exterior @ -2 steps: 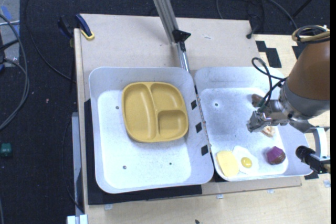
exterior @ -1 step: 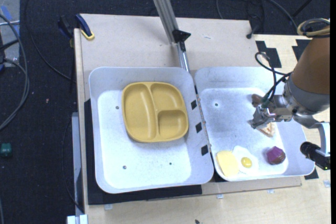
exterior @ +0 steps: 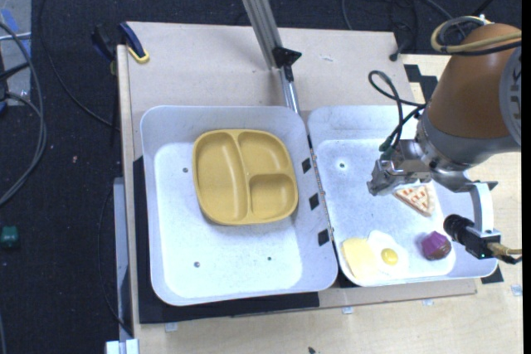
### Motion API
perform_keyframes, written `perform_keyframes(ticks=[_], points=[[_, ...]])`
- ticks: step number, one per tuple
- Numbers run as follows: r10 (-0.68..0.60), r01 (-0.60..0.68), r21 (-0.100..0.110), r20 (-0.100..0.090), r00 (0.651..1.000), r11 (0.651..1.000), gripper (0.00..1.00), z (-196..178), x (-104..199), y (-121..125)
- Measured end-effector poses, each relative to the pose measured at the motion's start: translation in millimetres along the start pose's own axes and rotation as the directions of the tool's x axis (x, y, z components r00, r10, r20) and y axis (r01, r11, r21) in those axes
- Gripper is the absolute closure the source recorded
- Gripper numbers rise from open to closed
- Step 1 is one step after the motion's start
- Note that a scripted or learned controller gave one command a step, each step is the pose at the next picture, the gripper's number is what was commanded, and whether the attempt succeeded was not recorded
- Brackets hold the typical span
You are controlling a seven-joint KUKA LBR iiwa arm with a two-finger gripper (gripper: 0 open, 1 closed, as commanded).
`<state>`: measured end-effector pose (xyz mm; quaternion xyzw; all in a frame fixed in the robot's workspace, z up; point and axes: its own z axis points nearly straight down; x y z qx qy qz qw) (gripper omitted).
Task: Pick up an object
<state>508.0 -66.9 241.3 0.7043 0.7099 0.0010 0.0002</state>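
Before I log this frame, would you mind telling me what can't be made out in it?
- End effector, camera view: dark and small, partly under the arm's wrist, so its state is unreadable.
- Pizza slice: its upper edge is overlapped by the wrist, so contact with the end effector can't be judged.
- Right bin: its far right side is covered by the arm.
- Purple object: too small and blurred to identify.

Two shallow white bins side by side on the bench. In the left bin (exterior: 166, 203), a yellow three-compartment plastic tray (exterior: 246, 176), toward the back. In the right bin (exterior: 348, 137), the grey two-finger gripper (exterior: 383, 178) near the middle, touching or just beside a toy pizza slice (exterior: 416, 198) on its right. Nearer the front edge, a toy fried egg (exterior: 377, 253), with a small purple round toy (exterior: 436, 244) to its right.
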Motion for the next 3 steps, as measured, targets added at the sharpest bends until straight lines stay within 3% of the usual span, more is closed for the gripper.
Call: perform_keyframes(ticks=[2,3], points=[[0.001,-0.001,0.0,0.0,1.0,1.0,1.0,-13,105,29],[0.0,0.0,0.001,0.001,1.0,1.0,1.0,4,154,50]])
